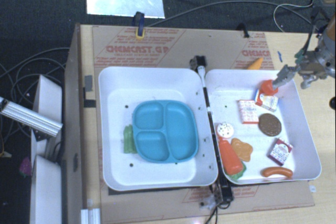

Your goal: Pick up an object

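Where plastic shines, claw [284, 76], round brown disc [270, 124]

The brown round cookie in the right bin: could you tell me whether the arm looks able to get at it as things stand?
Probably yes. The cookie lies flat with bare bin floor on most sides, nothing covers it, and the claw hangs just above that bin's far end. A small carton sits close beside it.

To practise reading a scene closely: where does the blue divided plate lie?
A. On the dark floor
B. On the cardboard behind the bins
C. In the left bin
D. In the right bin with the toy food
C: the blue divided plate lies flat inside the left bin, with a green item at its left edge.
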`<state>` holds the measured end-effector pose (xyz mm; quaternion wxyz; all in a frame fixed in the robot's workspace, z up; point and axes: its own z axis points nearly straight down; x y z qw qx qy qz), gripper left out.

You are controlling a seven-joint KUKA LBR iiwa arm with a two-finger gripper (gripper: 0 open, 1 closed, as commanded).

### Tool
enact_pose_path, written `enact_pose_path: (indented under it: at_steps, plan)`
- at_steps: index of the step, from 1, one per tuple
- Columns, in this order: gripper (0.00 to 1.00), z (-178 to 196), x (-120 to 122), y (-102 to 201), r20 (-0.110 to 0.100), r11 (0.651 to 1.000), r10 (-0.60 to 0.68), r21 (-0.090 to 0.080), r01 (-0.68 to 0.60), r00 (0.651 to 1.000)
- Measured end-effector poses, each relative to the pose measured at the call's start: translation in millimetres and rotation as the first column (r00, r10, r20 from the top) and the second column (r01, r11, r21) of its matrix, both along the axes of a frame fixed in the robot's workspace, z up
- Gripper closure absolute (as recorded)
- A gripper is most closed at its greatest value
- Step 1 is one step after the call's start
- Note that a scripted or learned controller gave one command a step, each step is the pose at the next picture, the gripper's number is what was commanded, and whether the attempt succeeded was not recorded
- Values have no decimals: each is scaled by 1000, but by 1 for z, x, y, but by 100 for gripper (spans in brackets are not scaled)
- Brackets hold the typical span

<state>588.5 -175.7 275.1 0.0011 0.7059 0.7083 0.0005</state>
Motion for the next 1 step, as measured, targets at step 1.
enact_pose_path:
  at_steps: [1]
  plan:
    - [0, -148, -1, -31, -6, 1000, -3, 2, 3, 1000]
